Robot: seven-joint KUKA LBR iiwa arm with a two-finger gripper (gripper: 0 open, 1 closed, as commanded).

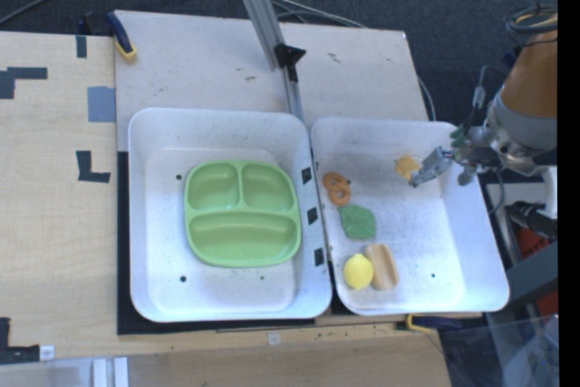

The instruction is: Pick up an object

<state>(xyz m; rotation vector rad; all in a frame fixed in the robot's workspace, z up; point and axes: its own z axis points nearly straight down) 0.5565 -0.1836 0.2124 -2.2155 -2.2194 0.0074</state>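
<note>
Gripper [424,172], jaw state unclear, beside yellow piece [406,165]; pretzel [337,188], green leaf [358,221], lemon [358,271] apart.

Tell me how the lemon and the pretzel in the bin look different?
The lemon is bright yellow, while the pretzel is orange-brown. The lemon is a solid rounded lump; the pretzel is a twisted loop with holes in it. The lemon sits at the near end of the right bin, touching a hot dog bun; the pretzel lies farther back, by itself. Both are small toy foods along the bin's left side.
</note>
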